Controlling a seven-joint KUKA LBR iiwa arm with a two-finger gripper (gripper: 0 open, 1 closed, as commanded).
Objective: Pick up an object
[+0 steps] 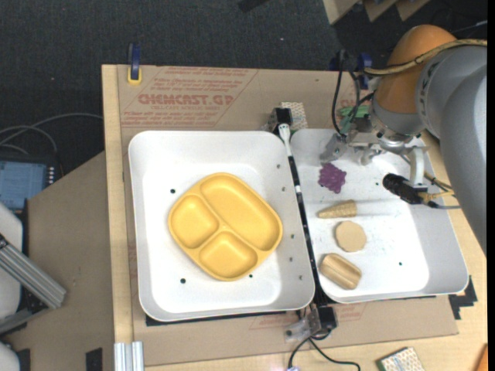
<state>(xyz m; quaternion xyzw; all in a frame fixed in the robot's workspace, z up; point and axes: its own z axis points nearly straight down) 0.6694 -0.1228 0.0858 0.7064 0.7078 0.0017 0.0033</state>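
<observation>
The purple grape bunch (332,178) lies in the right bin (433,269), above a cone (338,209), a round biscuit (350,236) and a bread roll (340,270). The pincer (352,147) hovers just above it (grip state: cannot tell). A yellow divided plate (224,224) fills the left bin (147,161).

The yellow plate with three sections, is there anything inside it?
No. All three sections of the yellow plate look bare. It sits alone in the left bin. The bin floor under the plate is covered, so that part cannot be seen.
</observation>
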